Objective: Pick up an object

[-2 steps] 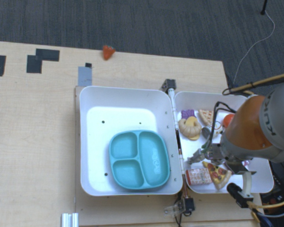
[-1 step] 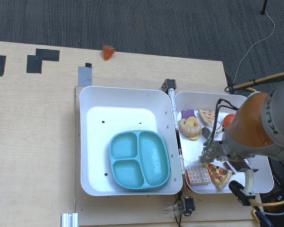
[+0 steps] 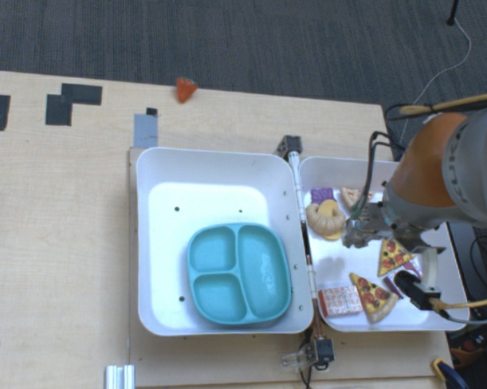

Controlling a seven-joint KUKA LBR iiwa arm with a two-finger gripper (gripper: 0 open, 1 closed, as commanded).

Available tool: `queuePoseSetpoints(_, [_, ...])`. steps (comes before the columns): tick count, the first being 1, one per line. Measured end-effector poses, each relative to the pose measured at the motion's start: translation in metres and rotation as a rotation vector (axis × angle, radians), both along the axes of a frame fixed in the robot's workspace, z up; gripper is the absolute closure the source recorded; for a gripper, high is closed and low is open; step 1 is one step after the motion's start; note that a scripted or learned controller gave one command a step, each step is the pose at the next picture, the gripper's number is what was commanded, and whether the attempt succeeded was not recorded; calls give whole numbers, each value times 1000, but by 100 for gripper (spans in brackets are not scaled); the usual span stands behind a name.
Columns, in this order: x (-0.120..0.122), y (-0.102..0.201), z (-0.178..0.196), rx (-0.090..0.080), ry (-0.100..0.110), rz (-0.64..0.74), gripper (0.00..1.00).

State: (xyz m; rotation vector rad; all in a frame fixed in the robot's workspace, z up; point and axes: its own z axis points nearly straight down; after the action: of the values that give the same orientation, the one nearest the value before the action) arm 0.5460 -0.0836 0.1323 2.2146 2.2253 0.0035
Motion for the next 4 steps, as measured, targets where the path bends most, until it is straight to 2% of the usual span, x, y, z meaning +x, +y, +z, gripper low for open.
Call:
queuePoseSetpoints(1, [0,0,0,0,1,0,0])
queuePoseSetpoints(2, [-57,-19,-45,0,-4,-2,0])
queuePoseSetpoints(3, [-55,-20,-34,-2,-11,-1,100])
queuePoseSetpoints(4, [-11,-92,-45,-4,-6,-2,100])
